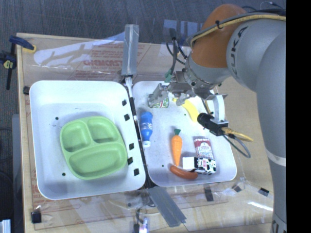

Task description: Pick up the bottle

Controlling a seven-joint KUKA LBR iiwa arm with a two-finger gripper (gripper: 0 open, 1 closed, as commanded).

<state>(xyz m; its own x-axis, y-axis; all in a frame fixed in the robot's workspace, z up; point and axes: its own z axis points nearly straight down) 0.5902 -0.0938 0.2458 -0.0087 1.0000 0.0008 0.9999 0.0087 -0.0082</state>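
Observation:
A blue bottle (146,125) with a white label lies in the right bin (223,171), along its left wall, cap end toward the front. My gripper (168,94) hangs over the back of that bin, above and to the right of the bottle and apart from it. A small clear-and-green item (158,100) sits right at the gripper's left tip; I cannot tell whether it is held.
The right bin also holds a yellow banana (191,111) under the wrist, a carrot (176,148), a sausage (183,172) and a small carton (203,153). A green divided plate (93,147) lies in the left bin (43,98).

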